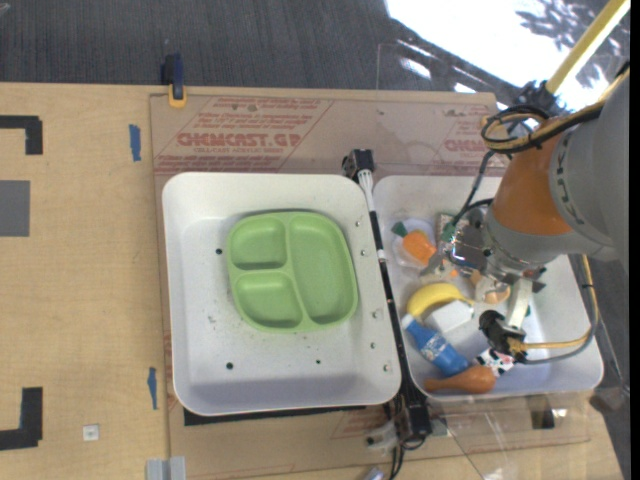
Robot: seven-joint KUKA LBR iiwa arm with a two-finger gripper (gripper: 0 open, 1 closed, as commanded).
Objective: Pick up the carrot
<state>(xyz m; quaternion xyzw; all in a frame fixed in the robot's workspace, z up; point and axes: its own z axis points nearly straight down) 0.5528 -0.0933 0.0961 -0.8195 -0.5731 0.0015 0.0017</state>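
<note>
My arm (560,183) comes in from the right of the frame, grey with the orange band sitting over the upper part of the right bin (590,363). My hand (478,273) hangs low over the middle of that bin, among the clutter there, and whether it is spread or pressed together I cannot tell, since my own wrist covers most of it. Nothing shows itself as pinched in it.

The carrot (461,381) lies at the lower edge of the right bin, near the front wall, orange and stretched roughly left to right. It is below my hand in the frame and apart from it. Just above the carrot lies a blue bottle (430,346), with a white block (452,320) beside it and a yellow banana (432,297) curving above that. A small orange piece with a green tip (413,244) sits toward the upper left of this bin.

The left bin (200,348) takes up the middle of the frame and carries a green divided plate (293,270) with three compartments. Both bins rest on the desk (80,298), on a brown cardboard sheet (250,133) with red print.
</note>
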